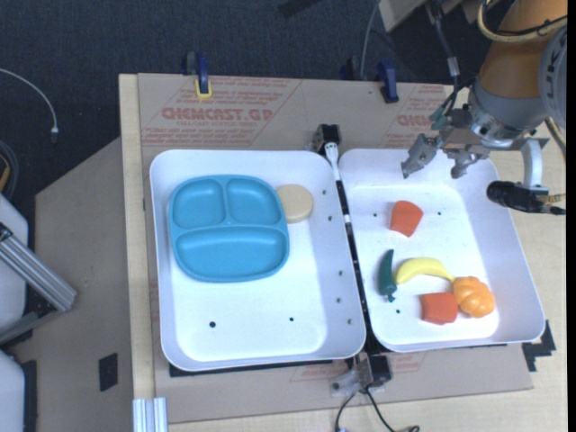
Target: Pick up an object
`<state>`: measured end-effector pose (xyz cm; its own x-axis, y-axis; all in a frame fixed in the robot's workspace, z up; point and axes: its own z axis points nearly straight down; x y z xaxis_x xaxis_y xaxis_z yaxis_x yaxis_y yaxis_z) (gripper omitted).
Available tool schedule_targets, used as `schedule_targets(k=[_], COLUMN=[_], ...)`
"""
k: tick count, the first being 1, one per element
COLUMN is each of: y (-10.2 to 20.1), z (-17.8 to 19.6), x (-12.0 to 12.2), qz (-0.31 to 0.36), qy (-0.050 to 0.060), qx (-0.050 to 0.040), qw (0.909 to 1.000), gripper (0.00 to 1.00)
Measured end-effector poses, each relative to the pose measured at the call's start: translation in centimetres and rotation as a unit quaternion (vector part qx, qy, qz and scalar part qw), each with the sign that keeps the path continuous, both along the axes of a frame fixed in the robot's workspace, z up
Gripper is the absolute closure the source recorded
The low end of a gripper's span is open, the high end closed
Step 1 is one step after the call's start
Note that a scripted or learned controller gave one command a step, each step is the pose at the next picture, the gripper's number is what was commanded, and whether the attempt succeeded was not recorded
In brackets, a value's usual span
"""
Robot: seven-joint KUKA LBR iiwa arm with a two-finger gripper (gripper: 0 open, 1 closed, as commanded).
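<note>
The jaws (440, 157) are hanging spread apart with nothing between them, above the far rim of the right bin (515, 241). Using that bin as the landmark: the jaws are sitting over its far edge, toward its right corner, well apart from everything inside. Bare white floor is lying open under and just in front of them. A red block (406, 217) is resting near the bin's middle, with clear room on all sides. Toward the near edge, a banana (421, 269) is lying just beside a green pepper (386, 274) on its left; a red piece (438, 307) and an orange fruit (474, 296) are touching in front of it, close to the near rim. Left of the bin, the second bin (310, 327) is holding a blue tray (229, 227) and a tan disc (295, 202). The arm (520, 52) is reaching in from the far right, wrist tilting down and leftward.
</note>
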<state>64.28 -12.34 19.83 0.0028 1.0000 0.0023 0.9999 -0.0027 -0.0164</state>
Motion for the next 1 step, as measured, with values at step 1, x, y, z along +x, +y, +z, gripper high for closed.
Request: schedule_targets(k=[1], y=[0.04], z=[0.94], x=[0.31], qz=[0.001], qy=[-0.008], qx=[-0.0009], qw=[1.0000], gripper=[0.00])
